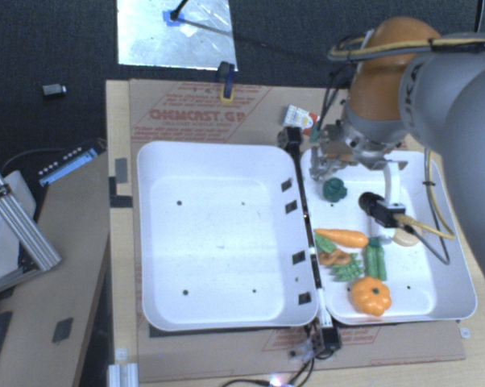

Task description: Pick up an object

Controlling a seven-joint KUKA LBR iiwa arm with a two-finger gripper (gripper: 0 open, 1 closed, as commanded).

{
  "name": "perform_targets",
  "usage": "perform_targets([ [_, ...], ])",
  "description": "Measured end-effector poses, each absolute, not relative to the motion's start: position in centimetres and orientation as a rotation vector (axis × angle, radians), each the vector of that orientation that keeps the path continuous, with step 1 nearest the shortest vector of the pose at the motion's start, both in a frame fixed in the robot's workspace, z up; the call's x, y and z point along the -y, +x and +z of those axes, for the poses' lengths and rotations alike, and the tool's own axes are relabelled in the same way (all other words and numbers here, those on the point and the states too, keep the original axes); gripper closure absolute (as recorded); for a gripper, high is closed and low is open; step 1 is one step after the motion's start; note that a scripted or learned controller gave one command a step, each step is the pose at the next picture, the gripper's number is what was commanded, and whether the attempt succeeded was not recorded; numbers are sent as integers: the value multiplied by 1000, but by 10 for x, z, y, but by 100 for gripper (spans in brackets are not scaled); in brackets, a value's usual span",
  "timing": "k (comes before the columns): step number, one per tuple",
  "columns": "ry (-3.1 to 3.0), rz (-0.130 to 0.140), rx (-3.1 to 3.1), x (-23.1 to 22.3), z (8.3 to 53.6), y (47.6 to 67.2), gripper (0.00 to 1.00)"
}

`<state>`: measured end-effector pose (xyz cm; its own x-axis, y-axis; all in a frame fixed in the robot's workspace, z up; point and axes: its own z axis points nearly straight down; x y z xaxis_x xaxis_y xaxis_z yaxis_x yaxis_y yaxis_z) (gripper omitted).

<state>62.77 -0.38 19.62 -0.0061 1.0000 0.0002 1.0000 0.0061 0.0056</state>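
My gripper [326, 166] hangs over the back left corner of the right bin [448, 285], under the grey and orange arm. Just in front of it lies a dark teal lump [333, 189], close to the gripper but apart from it as far as I can see. Further forward lie a carrot [342, 237], orange slices [332, 256], a small leafy green piece [347, 271], a green cucumber [375, 259] and an orange pumpkin [370, 295]. A tan round piece [404, 237] sits to the right of the carrot.
The left bin [218, 232] adjoins the right one along a clipped middle wall. Both stand on a cardboard sheet [194, 113]. A blue and yellow clamp [225, 82] and a shiny metal plate [176, 21] lie behind. A small white and orange item [299, 118] sits behind the right bin.
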Motion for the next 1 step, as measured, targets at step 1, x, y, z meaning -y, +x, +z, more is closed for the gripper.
perform_targets([
  [1, 2211, 6, -2231, -42, 214, 616, 100],
])
